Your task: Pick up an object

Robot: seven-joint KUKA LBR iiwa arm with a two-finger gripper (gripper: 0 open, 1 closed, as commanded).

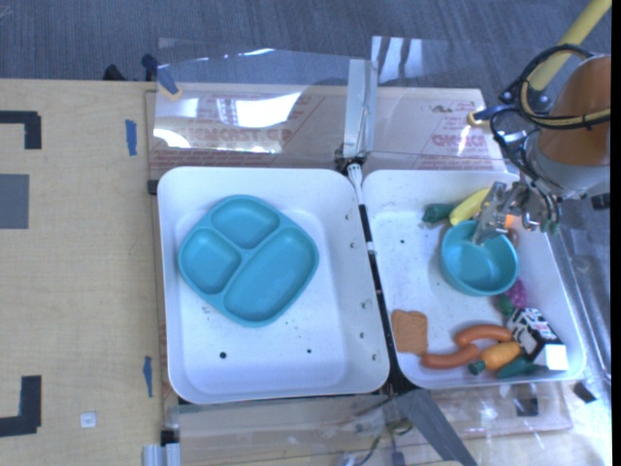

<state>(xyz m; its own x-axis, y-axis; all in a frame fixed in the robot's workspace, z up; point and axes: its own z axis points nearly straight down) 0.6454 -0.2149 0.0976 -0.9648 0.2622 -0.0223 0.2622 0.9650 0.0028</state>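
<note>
The grey arm with the orange band (582, 115) was cut off at the right edge; a purple object (511, 293) lay mostly hidden behind the round blue bowl (478, 259).

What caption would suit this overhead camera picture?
Robot hand poised over a blue bowl in the right bin.

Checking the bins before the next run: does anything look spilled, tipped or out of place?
Nothing looks spilled or broken. The blue divided plate lies flat in the left bin. The blue bowl sits upright in the right bin, with toy food heaped along its near edge. Dark specks dot both bins.
</note>
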